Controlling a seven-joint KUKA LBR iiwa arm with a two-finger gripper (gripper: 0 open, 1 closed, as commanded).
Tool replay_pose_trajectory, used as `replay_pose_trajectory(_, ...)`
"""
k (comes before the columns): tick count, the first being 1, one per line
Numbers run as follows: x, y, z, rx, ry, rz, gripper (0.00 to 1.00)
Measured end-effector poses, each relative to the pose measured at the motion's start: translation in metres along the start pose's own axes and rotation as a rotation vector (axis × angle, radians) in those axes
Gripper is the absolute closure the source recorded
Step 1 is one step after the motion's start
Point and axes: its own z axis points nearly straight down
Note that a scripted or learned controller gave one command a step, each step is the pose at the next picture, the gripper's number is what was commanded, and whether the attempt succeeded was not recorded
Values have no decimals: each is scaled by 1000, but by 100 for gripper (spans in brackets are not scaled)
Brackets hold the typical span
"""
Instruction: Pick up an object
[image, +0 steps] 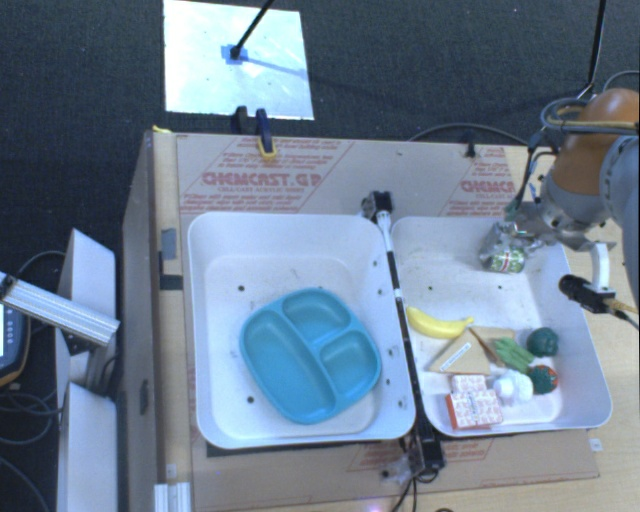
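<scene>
Crowding banana (438, 323), sandwich (466, 350), toy vegetables (528, 352)

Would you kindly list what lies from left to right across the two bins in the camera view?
Blue divided plate → banana → red-and-white box → dark green round item.

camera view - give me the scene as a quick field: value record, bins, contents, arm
left bin: holds a blue divided plate
right bin: banana, sandwich wedge, red and white box, green items clustered near the front
arm: reaches in from the right, over the right bin's back corner
gripper: low over the back of the right bin, at a small green and silver object
grasp: cannot tell whether that object is held
bench: brown board with red lettering
</scene>
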Motion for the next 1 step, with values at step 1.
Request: replay_pose_trajectory(1, 72, 0, 12, 0, 2, 3, 100)
